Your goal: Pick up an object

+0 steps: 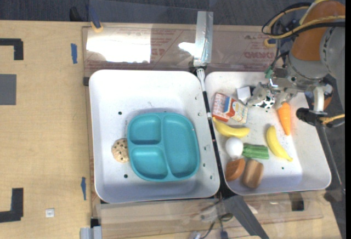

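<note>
I see the pincer [267,91] low over the back of the right bin [315,177], its tips lost against a small black-and-white object [267,102], so I cannot tell its state. From the carrot [284,117], that object sits just left. The banana [277,143] lies just below the carrot; the red-and-white carton [229,108] is farther left. The arm [315,46] is cut off at the edge.

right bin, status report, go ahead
Gripper low over right bin, far end. Nothing seen held. Carrot and carton close beside it, bananas nearer.
</note>
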`<act>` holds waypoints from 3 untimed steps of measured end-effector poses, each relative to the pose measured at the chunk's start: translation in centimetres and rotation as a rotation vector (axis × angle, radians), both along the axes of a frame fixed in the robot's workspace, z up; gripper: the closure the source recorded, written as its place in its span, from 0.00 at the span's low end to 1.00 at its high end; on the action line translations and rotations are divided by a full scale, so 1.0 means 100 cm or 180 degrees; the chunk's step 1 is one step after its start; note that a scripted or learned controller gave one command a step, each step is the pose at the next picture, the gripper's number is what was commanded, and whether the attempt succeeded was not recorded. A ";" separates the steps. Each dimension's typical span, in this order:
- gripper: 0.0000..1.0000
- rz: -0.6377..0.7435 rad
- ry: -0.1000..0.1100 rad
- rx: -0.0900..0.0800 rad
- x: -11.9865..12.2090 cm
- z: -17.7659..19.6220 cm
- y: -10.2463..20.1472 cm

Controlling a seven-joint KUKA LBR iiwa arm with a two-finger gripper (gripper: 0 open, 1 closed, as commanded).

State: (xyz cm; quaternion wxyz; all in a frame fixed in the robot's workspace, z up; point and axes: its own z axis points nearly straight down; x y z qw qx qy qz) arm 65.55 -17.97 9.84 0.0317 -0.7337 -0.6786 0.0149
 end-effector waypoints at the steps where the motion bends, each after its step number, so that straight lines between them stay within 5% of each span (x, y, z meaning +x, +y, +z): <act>1: 0.00 0.0228 -0.0028 -0.0001 0.001 0.000 -0.001; 2: 0.00 0.0159 -0.0207 -0.0024 -0.090 0.025 -0.008; 3: 0.00 0.0478 -0.0234 -0.0073 -0.043 -0.011 0.034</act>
